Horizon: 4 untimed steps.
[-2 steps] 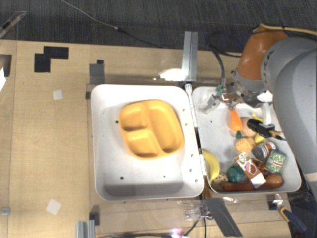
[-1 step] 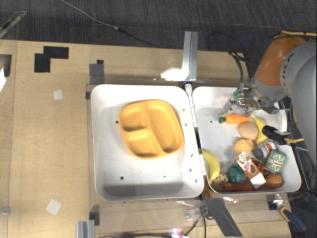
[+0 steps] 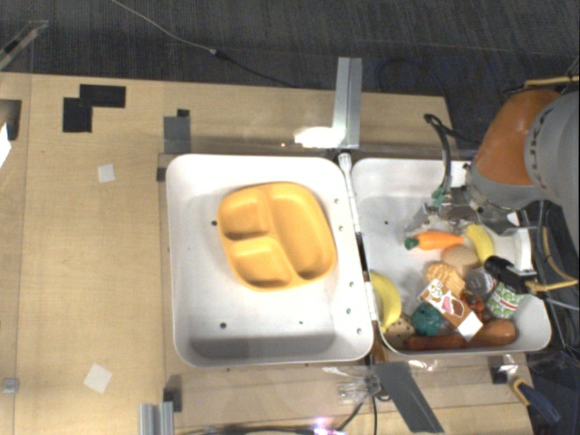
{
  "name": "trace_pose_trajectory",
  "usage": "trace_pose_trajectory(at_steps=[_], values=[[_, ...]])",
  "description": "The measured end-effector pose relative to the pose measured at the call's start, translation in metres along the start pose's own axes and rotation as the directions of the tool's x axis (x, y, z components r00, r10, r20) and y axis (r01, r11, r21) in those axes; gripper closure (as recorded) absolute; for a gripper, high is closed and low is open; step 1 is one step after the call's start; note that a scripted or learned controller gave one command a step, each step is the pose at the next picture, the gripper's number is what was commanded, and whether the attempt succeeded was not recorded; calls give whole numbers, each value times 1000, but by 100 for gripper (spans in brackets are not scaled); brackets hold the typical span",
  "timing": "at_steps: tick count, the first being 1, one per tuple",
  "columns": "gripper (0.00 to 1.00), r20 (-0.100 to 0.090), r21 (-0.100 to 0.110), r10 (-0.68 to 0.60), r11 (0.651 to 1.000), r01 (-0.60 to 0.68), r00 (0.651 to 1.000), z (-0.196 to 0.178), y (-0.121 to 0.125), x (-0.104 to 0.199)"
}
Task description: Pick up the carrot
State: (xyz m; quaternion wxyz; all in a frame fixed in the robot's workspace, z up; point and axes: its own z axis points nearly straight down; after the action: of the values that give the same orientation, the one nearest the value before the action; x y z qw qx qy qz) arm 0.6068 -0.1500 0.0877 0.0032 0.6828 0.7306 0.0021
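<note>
Two white bins side by side on the wooden counter (image 3: 82, 270). Left bin (image 3: 195, 333) holds a yellow divided plate (image 3: 272, 234), roughly centred, three compartments, tilted a bit. Right bin (image 3: 390, 193) has a pile of toy food crowded toward its 5 o'clock corner. The carrot (image 3: 439, 240) lies flat on the bin floor at the top of that pile, orange body with a green tip pointing toward 9 o'clock. A yellow banana (image 3: 479, 241) sits just beside it at 3 o'clock, touching or nearly so. Below the carrot are a tan round piece (image 3: 459, 259), a printed snack packet (image 3: 444, 299), a dark green item (image 3: 427, 319), a brown sausage-like piece (image 3: 458, 338) along the bin's bottom edge and a second banana (image 3: 388, 297) against the left wall of that bin. The arm (image 3: 521, 143) comes in from 3 o'clock, orange band visible, and the gripper (image 3: 433, 214) hangs just above the carrot at about 12 o'clock of it. Jaws look spread apart, nothing between them; the carrot is not held. A metal post (image 3: 348, 102) stands at 12 o'clock between the bins.
</note>
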Motion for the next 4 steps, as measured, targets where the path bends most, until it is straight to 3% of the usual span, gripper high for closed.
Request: trace_pose_trajectory(at_steps=[1, 2, 3, 4], values=[[100, 2, -10, -7, 1000, 7, 1000, -14, 4, 2], [100, 0, -2, -85, 996, 85, 996, -4, -71, 33], [100, 10, -11, -440, 898, 440, 898, -4, -113, 11], [100, -3, 1, -261, 965, 261, 965, -11, -114, 68]])
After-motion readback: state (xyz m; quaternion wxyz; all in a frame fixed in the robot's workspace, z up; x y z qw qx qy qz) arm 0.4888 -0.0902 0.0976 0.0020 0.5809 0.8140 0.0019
